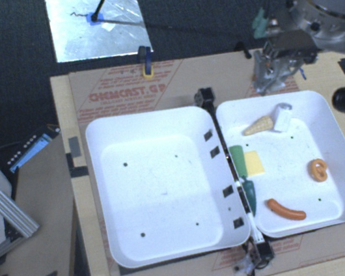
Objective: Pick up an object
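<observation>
Claw [272, 77] (opening unclear) hovers just behind the right bin's [341, 137] cone [258, 126].

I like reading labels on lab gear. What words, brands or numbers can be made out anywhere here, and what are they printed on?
"CHEMCAST GP": large red print on the brown paper-covered sheet under the two white bins, near its far edge.
Smaller red lines around that name, and repeated red print at the sheet's right and near edges: too small and blurred to read.
Dark device at the left, with a row of pale marks: unreadable.
</observation>
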Controlling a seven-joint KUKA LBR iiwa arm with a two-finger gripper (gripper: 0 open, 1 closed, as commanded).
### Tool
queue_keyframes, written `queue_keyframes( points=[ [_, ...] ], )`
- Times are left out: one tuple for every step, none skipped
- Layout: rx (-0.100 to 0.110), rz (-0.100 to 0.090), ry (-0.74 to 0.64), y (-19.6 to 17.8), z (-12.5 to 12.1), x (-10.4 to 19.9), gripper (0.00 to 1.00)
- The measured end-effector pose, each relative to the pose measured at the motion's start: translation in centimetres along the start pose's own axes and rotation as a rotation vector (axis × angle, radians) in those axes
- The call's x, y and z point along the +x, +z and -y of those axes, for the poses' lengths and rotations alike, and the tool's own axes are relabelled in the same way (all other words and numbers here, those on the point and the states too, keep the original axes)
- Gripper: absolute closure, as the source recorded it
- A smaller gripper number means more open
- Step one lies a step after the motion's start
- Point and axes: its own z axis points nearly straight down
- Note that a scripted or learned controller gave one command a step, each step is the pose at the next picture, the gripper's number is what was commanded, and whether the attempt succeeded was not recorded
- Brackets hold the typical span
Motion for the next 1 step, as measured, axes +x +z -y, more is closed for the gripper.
queue_keyframes(
  points=[
    [0.000, 0.000, 0.000, 0.00, -0.01, 0.53, 1.00]
  ],
)
